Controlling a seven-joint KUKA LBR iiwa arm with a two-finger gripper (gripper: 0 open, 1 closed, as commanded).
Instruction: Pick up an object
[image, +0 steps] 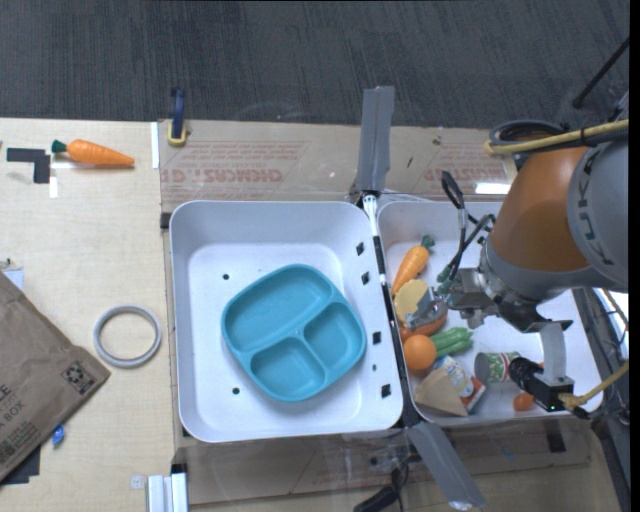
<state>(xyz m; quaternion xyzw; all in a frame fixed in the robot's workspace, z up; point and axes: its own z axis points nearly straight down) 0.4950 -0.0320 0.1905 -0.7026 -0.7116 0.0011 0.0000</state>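
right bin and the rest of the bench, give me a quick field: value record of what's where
left bin: white bin holding a blue three-compartment plastic tray
right bin: white bin with toy carrot, orange ball, small can
arm: gripper low over the right bin's left side
outside bins: second toy carrot, grey ring

It looks like a robotics lab. A wooden bench (80, 250) carries two white bins (190, 330) side by side, filled with toy food (420, 352) and a blue divided tray (292, 332), while cables (540, 140) hang near the arm (545, 215).
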